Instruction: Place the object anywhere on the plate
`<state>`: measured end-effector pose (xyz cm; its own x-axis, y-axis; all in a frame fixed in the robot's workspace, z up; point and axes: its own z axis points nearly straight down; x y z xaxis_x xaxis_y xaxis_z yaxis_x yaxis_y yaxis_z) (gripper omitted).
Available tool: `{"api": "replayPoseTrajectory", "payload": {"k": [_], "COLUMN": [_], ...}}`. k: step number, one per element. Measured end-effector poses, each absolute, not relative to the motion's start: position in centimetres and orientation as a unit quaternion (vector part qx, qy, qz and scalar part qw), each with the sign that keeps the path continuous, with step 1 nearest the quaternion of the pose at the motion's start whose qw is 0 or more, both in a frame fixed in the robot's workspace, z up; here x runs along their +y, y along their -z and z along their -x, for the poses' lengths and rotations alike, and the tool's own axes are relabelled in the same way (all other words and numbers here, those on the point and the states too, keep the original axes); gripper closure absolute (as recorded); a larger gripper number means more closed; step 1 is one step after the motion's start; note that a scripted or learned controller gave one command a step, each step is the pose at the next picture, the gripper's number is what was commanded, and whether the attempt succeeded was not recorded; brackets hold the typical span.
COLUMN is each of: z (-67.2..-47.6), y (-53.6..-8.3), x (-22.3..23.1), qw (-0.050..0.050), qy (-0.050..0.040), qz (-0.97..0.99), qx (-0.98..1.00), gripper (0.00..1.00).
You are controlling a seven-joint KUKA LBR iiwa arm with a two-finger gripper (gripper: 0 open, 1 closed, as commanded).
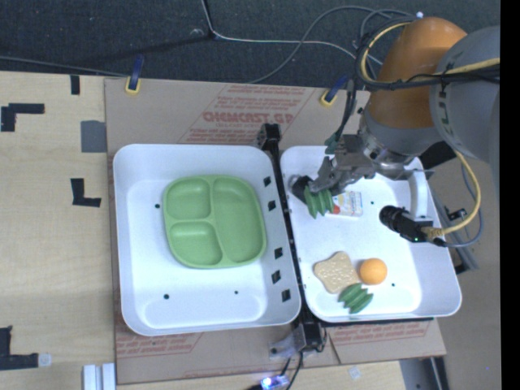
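Green object (pixel 318 202) is sitting in right bin (pixel 435 295), near its left wall, right under gripper (pixel 315 192). Can't tell how the jaws are standing or whether they're gripping it. Plate (pixel 214 220) is lying in left bin (pixel 134 169). Toast (pixel 335 271), orange (pixel 373 271), pods (pixel 355 297) are lying near front.

Red print is seen on the cardboard sheet (pixel 236 112) that lies under the two bins, above the left bin (pixel 130 242). The largest line appears to begin with "CHEMCAST", but the letters are blurred and the reading is uncertain; the smaller lines beneath it cannot be read. Further red print is seen on the cardboard's lower edge, too small to be read. A small white packet (pixel 351 204) in the right bin (pixel 439 291) bears red marks, which are illegible.
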<state>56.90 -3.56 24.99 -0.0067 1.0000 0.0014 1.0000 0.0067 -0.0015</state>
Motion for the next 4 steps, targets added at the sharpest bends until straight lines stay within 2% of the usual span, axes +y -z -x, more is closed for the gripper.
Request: {"api": "replayPoseTrajectory", "payload": {"k": [3,4], "z": [-53.4,-52.6], "y": [-25.0,-22.3], "x": [12.1,17.2], "qw": [0.001,0.002], "qy": [-0.0008,-0.0023], "qz": [0.705,0.705], "qx": [-0.709,-0.709], "gripper": [1.00,1.00]}}
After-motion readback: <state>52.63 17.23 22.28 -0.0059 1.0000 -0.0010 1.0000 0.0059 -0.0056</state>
